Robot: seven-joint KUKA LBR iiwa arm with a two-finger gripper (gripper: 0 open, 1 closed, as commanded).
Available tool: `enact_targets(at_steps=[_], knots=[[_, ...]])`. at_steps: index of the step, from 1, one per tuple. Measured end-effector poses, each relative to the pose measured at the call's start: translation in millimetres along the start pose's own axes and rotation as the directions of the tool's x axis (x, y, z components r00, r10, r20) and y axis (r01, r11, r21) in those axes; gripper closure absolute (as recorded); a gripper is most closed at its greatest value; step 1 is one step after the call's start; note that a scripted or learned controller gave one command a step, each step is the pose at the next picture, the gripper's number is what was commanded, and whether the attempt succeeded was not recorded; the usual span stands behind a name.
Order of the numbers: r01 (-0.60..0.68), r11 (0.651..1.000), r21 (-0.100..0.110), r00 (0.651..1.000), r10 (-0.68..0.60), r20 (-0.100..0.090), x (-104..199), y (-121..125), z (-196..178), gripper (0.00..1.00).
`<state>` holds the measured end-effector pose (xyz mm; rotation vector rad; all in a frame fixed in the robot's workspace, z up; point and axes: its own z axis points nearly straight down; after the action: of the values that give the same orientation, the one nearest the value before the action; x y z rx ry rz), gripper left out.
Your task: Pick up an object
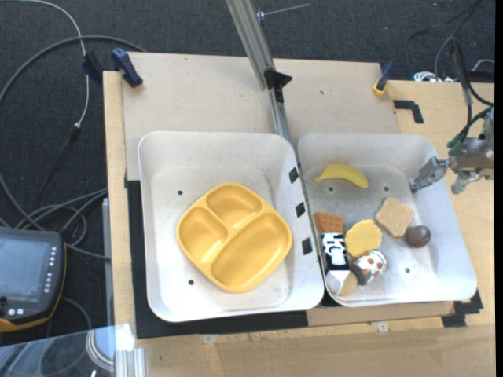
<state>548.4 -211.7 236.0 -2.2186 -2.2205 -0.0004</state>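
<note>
The right bin (440, 289) holds several small things: a yellow banana (342, 175), a tan bread slice (394, 216), a brown ball (417, 236), a yellow round piece (363, 237), an orange cracker (329, 223), a black-and-white box (334, 250) and a spotted cup (369, 267). My gripper (442, 179) hangs over the bin's upper right rim, up and to the right of the bread slice. It is open, with nothing between its fingers.
A yellow divided plate (234, 236) lies in the left bin (157, 171). A metal rail (251, 38) runs down from the top to the gap between the bins. Blue and yellow clamps sit at the board's far corners. A teach pendant (27, 273) rests at the lower left.
</note>
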Motion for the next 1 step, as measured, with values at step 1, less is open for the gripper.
enact_targets(at_steps=[1], knots=[[0.007,1.0,0.008,1.0,-0.007,-0.005,92.8,9.3,94.8,0.0]])
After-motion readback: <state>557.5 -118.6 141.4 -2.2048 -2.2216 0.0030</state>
